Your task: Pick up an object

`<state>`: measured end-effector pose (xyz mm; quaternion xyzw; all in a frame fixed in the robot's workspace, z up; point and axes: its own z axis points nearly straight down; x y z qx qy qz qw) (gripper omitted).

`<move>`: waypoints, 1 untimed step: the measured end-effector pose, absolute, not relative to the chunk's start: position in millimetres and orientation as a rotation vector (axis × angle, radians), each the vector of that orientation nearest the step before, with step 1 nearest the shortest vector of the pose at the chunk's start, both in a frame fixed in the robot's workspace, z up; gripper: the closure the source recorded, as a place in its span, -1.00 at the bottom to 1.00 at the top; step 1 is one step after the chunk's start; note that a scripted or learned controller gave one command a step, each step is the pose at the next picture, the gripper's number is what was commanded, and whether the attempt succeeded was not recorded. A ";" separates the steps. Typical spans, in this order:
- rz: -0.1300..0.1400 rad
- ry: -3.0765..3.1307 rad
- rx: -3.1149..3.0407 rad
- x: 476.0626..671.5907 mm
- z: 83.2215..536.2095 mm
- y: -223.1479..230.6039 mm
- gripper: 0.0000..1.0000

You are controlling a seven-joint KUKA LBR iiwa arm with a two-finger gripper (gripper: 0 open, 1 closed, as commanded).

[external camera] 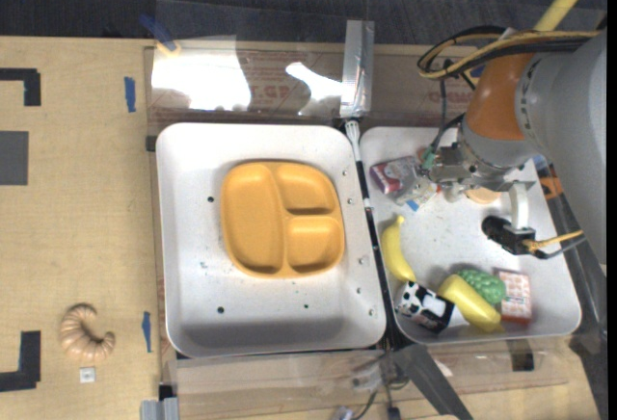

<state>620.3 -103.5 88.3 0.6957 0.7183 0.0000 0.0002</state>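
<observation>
My gripper [426,173] hangs low over the back left part of the right bin [564,312], below the arm's orange band. Just to its left lies a small red and silver packet [389,175], very close to or touching the gripper tip. I cannot tell whether the packet is between the fingers. A yellow banana [395,249] lies along the bin's left wall. At the front sit a black and white cow toy [422,303], a yellow pepper-like toy [469,302], a green bumpy toy [482,283] and a pink and white box [516,296].
The left bin [183,216] holds an orange divided plate [282,217]. A tan croissant-shaped toy [86,332] lies on the bench at the far left. A clear plastic sheet and a metal bracket [358,66] stand behind the bins.
</observation>
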 end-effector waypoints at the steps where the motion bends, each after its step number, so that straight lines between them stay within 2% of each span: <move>1: 0.000 2.285 2.149 628.2 86.1 -160.6 -1.00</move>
